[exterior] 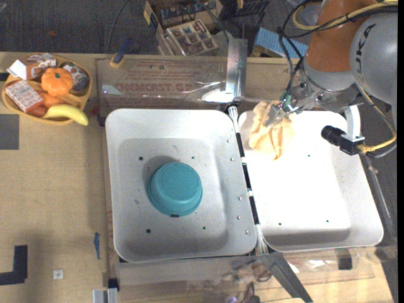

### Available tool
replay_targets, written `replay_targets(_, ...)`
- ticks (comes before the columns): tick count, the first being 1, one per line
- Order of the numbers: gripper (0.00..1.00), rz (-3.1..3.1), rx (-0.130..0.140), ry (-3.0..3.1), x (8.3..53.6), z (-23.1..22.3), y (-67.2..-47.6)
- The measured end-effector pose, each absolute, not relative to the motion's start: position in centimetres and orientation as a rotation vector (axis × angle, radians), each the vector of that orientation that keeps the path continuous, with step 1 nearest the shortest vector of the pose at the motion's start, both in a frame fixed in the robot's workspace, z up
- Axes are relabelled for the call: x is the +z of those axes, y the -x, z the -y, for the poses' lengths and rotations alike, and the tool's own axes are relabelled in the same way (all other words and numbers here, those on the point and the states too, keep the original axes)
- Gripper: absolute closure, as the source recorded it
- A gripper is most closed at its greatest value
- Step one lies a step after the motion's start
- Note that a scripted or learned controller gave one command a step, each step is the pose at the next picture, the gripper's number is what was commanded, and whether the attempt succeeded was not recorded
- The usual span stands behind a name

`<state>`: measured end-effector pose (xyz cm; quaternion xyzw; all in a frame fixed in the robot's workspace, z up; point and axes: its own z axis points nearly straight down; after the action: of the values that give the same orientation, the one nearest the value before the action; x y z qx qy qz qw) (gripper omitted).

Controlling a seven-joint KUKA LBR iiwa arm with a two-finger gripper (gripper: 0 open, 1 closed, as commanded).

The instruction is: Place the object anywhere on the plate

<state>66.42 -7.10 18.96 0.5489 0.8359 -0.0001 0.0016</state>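
The round teal plate (175, 189) of smooth matt plastic is showing no glare. The soft, crumpled pale-yellow cloth (270, 134) is looking limp beside my metal end effector (279, 112). Both shallow white plastic bins (126, 134) are gleaming faintly; the wooden worktop (50, 188) is looking matt.

We cannot make out the gripper (278, 111): its tips blur into the pale yellow object (270, 133). The arm (353, 36) is cut off at two o'clock.
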Motion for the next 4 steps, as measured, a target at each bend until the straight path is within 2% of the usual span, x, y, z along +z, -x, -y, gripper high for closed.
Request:
replay_targets(1, 1.00, -2.623, 0.002, -1.721, 22.6, 7.1, -66.5)
replay_targets(3, 1.00, -3.086, 0.003, -0.572, 22.6, 0.0, -61.3)
replay_targets(4, 1.00, -3.138, 0.003, -0.004, 23.5, -4.5, -59.5)
